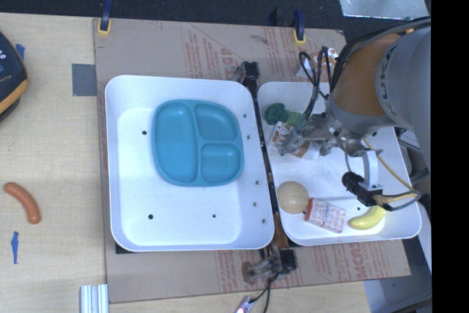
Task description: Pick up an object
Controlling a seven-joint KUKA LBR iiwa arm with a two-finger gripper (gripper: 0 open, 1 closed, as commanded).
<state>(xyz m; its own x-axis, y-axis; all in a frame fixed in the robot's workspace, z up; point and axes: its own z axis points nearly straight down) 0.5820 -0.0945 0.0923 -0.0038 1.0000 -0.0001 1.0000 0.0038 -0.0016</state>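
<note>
At about nine o'clock on the worktop (51,150), well outside either bin, a small orange sausage-shaped toy (23,201) lies loose, likely beyond what the arm is meant to reach. The left bin (124,223) holds a single item: a blue divided plate (198,141) lying flat near its centre, its three compartments bare, a shape that seems too broad and low for an easy two-finger pinch. The right bin (410,231) carries the likelier candidates. At its ten o'clock corner sits a dark green object (276,113), with a crumpled printed wrapper (287,137) just beside it; toward six o'clock rest a pale round ball (292,197), a red-and-white packet (325,215) touching it, and a yellow banana (368,218) along the bottom wall. The arm (381,84) reaches in from three o'clock and leans over the bin's upper half, probably positioned for the clutter there. The hand (311,135) sits low among the wrapper and the green piece, but the wrist and cables cover it, so whether it is open, closed or gripping anything cannot be told.
</note>
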